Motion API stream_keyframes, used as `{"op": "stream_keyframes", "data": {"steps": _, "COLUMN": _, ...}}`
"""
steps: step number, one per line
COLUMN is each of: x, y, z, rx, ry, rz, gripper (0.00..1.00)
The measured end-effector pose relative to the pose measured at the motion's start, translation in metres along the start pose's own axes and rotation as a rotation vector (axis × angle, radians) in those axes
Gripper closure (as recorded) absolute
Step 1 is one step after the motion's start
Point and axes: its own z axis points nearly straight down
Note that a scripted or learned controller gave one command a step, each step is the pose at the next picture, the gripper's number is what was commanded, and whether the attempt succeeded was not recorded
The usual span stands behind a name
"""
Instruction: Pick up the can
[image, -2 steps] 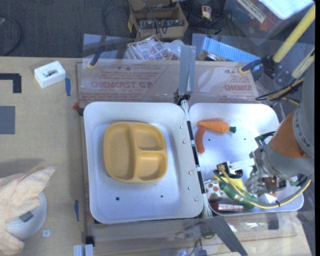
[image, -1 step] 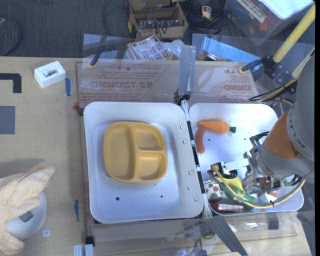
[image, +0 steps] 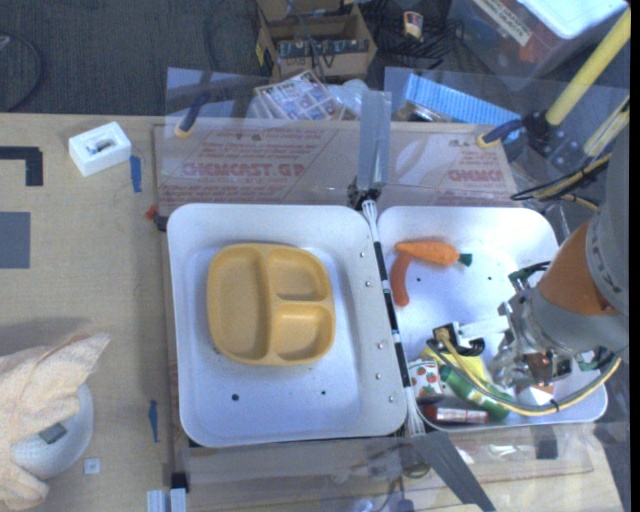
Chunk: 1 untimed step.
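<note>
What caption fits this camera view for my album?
Robot arm's tool low over a toy pile in the right bin; yellow tray in the left bin.

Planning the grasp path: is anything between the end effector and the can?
Likely yes. What looks like the can lies at the right bin's near edge, and a green item lies between it and the end effector.

Two white bins (image: 268, 420) smooth matt plastic, yellow divided tray (image: 270, 303) slightly glossy plastic, carrot (image: 428, 252) smooth matt plastic, surface (image: 70, 260) pale wood grain, cloth (image: 45, 375) cream, soft, crumpled
</note>
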Motion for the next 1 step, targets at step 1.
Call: {"op": "stream_keyframes", "data": {"steps": 1, "x": -0.0031, "y": 0.016, "z": 0.0002, "rx": 0.0, "ry": 0.0, "rz": -0.001, "gripper": 1.0}}
